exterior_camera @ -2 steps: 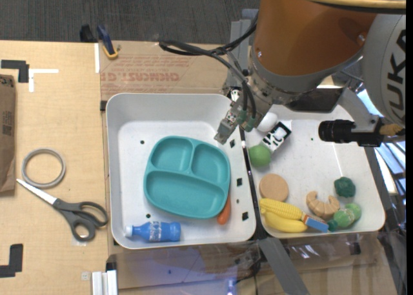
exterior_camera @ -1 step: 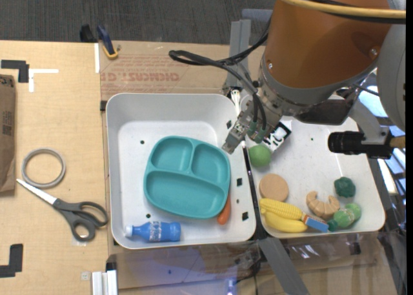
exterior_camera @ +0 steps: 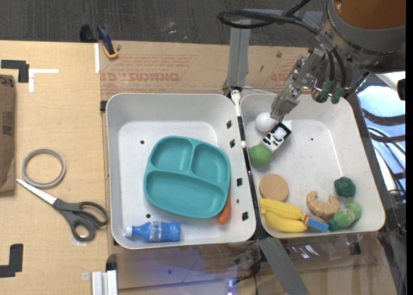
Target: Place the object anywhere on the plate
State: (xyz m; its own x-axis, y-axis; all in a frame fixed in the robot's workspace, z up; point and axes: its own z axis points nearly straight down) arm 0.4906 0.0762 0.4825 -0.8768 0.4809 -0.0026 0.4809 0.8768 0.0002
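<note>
The arm (exterior_camera: 361,3) reaches in from the upper right, over the right bin (exterior_camera: 322,126). The left bin (exterior_camera: 122,158) holds the teal plate (exterior_camera: 187,177), its three wells bare, so nothing is placed and the whole carry is left. The gripper (exterior_camera: 279,133) sits low at the right bin's upper left, by a white ball (exterior_camera: 264,121) and a green ball (exterior_camera: 259,156). Which object is meant I cannot tell; the white ball is nearest. Round, it has no long axis or heading. Whether the jaws are apart or together I cannot tell.
</note>
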